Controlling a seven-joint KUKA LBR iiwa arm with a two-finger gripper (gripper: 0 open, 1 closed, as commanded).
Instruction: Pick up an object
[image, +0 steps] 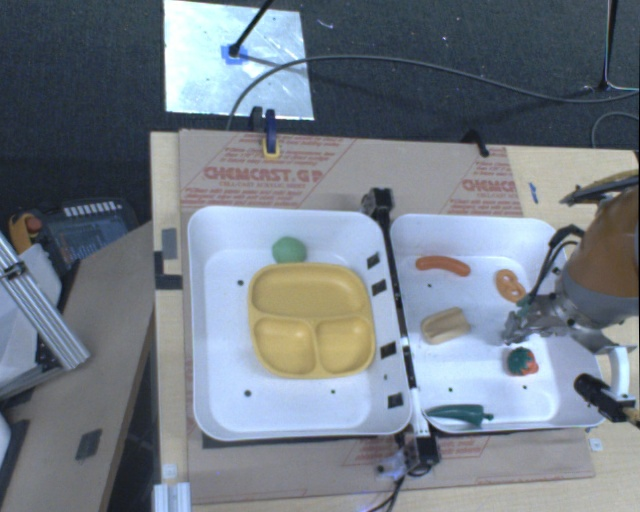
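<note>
The gripper (520, 325) hangs low in the right bin (470, 395), just above a small green-and-red toy (520, 361) lying untouched (jaw state unreadable from here), so the pick is not yet made.

We see the counter (165, 330), pale wood, with a brown sheet (330, 165) on it. On the sheet sit two white bins, the right bin (470, 228) under the claw (520, 325), the left bin (215, 400) well apart from it.
</note>
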